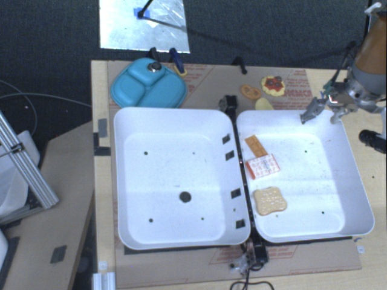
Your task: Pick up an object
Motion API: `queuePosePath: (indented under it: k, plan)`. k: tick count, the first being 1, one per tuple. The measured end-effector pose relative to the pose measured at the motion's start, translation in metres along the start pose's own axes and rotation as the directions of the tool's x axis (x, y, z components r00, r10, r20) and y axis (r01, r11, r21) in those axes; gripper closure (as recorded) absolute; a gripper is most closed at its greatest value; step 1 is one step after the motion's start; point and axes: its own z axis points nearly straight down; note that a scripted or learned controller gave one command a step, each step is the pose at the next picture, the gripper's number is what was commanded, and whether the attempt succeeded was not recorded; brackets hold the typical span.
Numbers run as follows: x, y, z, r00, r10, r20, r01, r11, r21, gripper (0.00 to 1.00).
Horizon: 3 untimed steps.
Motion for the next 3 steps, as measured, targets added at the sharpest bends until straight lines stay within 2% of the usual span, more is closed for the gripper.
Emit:
queuePosePath:
  k: [1, 2, 3]
  plan:
    - [0.083, 0.008, 0.094, 1.000, -0.008, -0.005, 0.008, 1.000, 0.006, 0.00]
    - [0.115, -0.042, 0.116, 1.000, -0.001, 0.001, 0.001, 1.000, -0.003, 0.00]
    - [0.109, 0.006, 0.115, 1.000, -0.004, 0.001, 0.004, 1.000, -0.006, 0.00]
